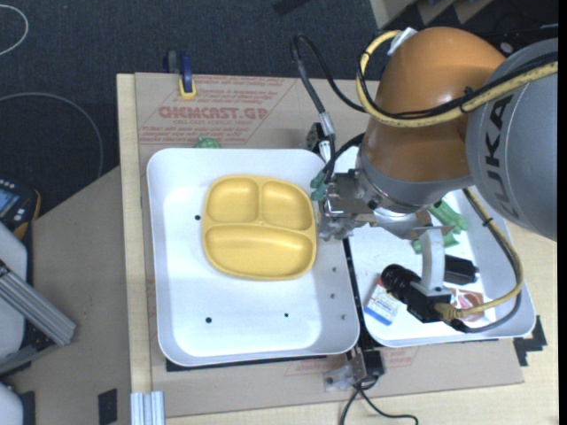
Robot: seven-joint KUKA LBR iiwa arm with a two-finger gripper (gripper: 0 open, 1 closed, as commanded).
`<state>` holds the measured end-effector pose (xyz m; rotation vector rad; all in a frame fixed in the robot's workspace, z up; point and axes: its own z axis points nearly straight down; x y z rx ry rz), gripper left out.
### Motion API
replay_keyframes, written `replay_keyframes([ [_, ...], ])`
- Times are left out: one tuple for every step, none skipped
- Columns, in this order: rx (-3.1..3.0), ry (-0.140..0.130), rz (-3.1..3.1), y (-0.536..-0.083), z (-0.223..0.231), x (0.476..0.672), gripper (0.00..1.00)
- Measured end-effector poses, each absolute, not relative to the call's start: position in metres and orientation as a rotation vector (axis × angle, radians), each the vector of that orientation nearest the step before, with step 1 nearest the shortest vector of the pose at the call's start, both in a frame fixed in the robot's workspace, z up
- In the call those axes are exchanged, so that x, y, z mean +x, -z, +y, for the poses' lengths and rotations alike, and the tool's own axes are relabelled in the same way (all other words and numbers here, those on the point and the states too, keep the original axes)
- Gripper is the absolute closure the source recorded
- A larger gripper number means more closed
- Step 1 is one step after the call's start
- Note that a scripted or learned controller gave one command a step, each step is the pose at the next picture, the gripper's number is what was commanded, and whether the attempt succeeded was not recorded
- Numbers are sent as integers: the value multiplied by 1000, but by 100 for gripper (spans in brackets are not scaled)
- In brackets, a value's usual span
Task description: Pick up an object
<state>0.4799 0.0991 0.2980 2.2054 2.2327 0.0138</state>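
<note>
A yellow plate with three compartments lies in the upper half of the left white bin. My gripper hangs low over the divide between the two bins, just off the plate's right edge, with the big grey and orange arm above it. Nothing shows in its grasp. In the right bin, a small blue, white and red packet lies near the front left. A green object peeks out from under the arm further back.
A small black block and an orange and white item lie in the right bin's front right part. The arm covers most of that bin. A blue and yellow clamp grips the brown board's far edge.
</note>
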Motion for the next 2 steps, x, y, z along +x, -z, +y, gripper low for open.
replay_keyframes([
  [2213, -20, 2219, -405, 98, 481, 100],
  [2217, -4, 2222, -409, 98, 480, 100],
])
